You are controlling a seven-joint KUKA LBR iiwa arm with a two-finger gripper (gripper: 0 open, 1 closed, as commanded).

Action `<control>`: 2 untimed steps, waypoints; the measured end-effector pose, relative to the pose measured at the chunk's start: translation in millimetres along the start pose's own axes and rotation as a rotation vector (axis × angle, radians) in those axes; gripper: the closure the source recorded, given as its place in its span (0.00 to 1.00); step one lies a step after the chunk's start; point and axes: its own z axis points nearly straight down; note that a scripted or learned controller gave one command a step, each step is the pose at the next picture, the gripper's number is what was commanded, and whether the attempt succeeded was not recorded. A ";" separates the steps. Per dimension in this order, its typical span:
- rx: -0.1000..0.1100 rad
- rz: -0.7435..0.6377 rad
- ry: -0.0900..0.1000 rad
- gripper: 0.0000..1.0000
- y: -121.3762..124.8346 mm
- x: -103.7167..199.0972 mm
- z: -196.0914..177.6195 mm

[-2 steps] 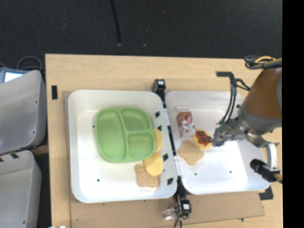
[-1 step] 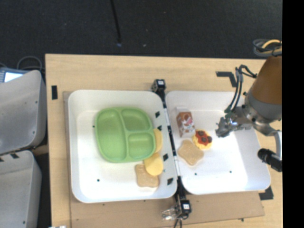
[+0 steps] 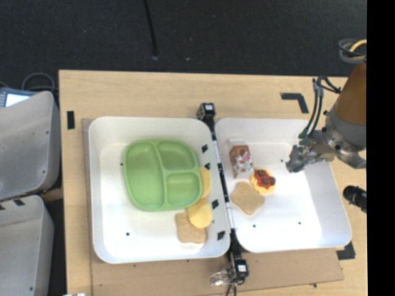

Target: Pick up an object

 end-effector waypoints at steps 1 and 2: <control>0.002 -0.005 0.003 1.00 8.1 55.7 -7.6; 0.004 -0.004 0.003 1.00 10.7 116.7 -4.9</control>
